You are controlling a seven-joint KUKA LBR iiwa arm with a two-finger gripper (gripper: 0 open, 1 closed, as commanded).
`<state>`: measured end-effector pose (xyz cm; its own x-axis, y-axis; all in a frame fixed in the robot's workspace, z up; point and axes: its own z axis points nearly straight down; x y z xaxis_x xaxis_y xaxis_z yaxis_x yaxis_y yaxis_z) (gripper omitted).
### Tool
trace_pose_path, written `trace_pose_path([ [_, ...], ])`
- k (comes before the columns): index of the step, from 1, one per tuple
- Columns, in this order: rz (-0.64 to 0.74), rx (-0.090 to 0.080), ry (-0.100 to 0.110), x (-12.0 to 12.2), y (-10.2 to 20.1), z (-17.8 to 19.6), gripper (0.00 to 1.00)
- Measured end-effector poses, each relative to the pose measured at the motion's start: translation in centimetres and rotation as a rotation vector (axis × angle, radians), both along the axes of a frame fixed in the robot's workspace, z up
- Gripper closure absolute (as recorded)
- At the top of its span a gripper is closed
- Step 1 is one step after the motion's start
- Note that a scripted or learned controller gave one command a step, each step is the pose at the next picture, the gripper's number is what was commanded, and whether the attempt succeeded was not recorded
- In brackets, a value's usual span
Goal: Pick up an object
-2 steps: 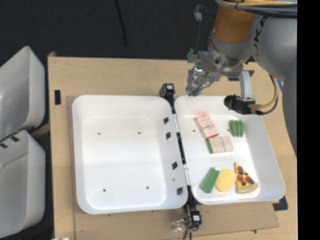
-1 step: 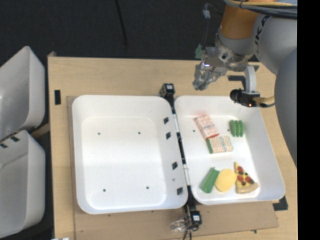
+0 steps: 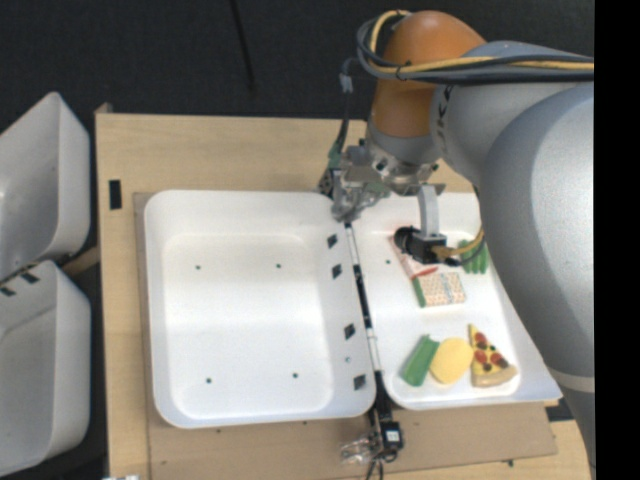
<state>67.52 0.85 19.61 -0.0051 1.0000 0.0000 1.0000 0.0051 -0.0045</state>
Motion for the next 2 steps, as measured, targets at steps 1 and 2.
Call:
trace_pose_path([
  [1, -0.002, 0.0, -0.011, 1.6, -0.8, 4.4, 1.0],
  [2, -0.002, 0.001, -0.009, 1.5, 0.5, 6.2, 1.0],
])
